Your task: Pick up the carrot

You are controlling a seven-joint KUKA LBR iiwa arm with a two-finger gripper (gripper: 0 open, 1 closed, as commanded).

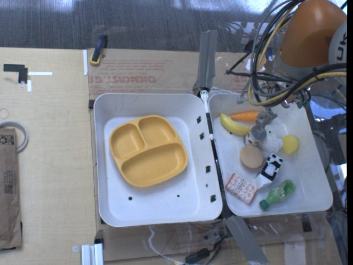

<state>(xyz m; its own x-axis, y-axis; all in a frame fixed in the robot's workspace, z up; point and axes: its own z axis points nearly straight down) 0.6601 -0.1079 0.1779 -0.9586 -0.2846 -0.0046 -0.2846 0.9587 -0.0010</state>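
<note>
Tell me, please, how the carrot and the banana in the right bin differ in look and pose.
The carrot is orange and straight, while the banana is yellow and curved. The carrot lies roughly level across the view, nearer the bin's far wall; the banana slants down toward the right, just in front of it. The banana looks thicker and somewhat longer than the carrot. Both are elongated toy foods lying flat in the right bin, close together.
</note>
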